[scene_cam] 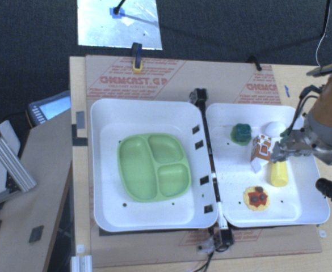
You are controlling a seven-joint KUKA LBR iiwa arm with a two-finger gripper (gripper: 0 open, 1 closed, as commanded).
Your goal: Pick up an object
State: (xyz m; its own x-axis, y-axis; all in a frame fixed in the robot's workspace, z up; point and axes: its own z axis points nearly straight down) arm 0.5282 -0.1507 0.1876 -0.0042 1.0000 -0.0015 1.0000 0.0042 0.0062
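Crowding at the hand (pixel 283 149) is judged the main risk. The hand is seen low in the right bin (pixel 302 211), at the meeting point of three things: an orange-and-white carton (pixel 260 149) just to its left, a yellow block (pixel 279 174) directly below it, and a white rounded object (pixel 273 128) above. A closing attempt here could catch an edge of two items at once, or the carton could be nudged aside and nothing taken.

Whether the fingers stand apart or together cannot be told; they are blurred against the carton and block, and nothing is clearly seen between them.

A green lump (pixel 241 133) and a small pizza toy (pixel 257 198) lie apart from the cluster in the same bin. A green divided tray (pixel 153 166) sits alone in the left bin (pixel 106 205). The arm is cut off at the view's right.
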